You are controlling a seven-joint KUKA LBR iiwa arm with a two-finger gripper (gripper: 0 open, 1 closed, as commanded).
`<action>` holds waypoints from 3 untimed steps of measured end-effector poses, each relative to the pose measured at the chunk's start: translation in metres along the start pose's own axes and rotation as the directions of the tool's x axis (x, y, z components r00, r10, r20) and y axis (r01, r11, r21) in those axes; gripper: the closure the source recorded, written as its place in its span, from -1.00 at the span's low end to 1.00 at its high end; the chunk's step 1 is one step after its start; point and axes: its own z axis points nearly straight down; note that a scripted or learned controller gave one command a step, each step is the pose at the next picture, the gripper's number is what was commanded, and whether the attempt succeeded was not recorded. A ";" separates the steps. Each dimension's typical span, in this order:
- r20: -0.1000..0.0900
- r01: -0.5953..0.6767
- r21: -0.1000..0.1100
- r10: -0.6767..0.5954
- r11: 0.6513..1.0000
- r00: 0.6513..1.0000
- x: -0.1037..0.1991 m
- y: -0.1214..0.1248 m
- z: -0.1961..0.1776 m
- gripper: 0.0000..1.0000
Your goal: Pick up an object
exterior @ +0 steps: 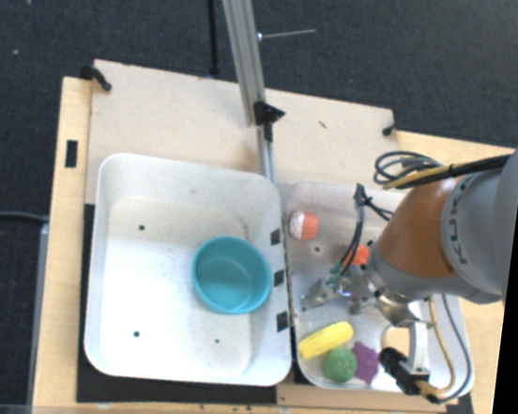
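my hand low in the right bin
i can't tell its grip. yellow piece, green ball and purple bit lie just below; bowl in left bin.

The arm is cut off by the right edge of the camera view and covers much of the right bin, so that bin's right wall and the floor beneath the arm are hidden. The gripper is small and blurred among dark cables, and it cannot be told whether it is open or closed, or whether it touches anything. A purple object is partly hidden behind the green ball, its shape is unclear, and a small orange object beside the wrist is too small to identify.
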 end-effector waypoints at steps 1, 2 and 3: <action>0.000 -0.001 -0.004 0.001 1.000 1.000 -0.001 0.000 0.004 -1.00; -0.002 -0.006 -0.008 0.006 1.000 1.000 -0.001 0.001 -0.007 1.00; 0.000 0.005 -0.011 -0.005 1.000 1.000 0.002 -0.003 -0.053 1.00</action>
